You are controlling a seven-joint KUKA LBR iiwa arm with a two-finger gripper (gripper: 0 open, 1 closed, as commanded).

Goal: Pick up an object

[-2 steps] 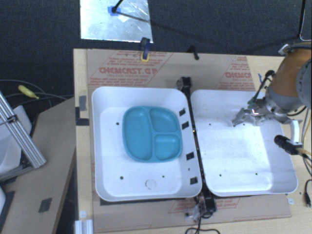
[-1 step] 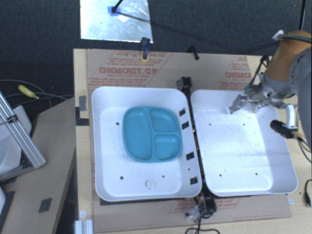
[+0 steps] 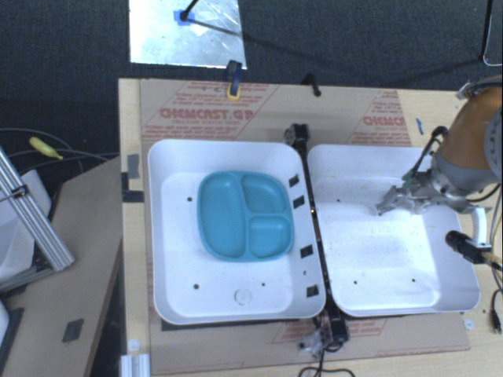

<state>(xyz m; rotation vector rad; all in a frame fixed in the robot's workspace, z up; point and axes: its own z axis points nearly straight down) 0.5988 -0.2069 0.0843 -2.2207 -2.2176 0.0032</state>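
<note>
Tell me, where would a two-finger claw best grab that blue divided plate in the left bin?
Probably by its raised rim. The blue plate lies flat in the left bin, too wide to span, so one finger would go inside a compartment and one outside. The gripper is over the right bin, so the plate's right edge is nearest, coming from above.

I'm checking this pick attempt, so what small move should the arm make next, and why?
Probably swing the gripper left across the divider toward the blue divided plate. The plate lies flat in the left bin, while the gripper hangs over the right bin with nothing seen between its jaws.
</note>
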